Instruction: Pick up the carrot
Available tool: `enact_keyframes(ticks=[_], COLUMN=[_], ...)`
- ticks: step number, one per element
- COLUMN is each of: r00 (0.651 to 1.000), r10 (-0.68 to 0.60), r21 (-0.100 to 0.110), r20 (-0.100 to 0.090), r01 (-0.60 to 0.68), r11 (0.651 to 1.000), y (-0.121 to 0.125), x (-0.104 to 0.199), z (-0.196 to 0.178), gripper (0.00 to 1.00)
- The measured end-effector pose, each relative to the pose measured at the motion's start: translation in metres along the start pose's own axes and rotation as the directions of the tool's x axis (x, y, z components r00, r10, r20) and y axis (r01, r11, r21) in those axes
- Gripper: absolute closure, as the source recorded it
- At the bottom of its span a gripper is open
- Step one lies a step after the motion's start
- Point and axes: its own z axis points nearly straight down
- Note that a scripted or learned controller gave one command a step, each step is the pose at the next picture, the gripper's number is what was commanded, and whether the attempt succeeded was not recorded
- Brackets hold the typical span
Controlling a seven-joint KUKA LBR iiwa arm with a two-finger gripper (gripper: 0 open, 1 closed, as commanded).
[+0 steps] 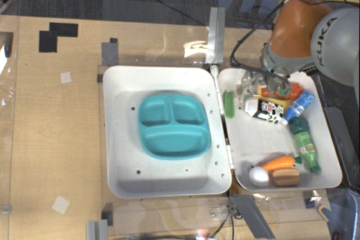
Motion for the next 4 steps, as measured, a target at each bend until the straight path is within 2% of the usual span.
enact_keyframes(ticks=[1, 2, 3, 4], r00=[1.0, 1.0, 0.998, 0.994], r10=[0.007, 0.005, 0.063, -0.106], r21=[0.01, 0.005, 0.003, 0.0], r20=[0.001, -0.01, -0.021, -0.021], r01=[-0.007, -0.005, -0.063, 0.106], r11=[1.0, 1.0, 0.998, 0.994], y=[-0.05, -0.047, -0.038, -0.028], x=[0.017, 0.018, 0.104, 0.162], z=[-0.172, -0.165, -0.093, -0.002], gripper=[1.0, 0.0, 0.0, 0.0])
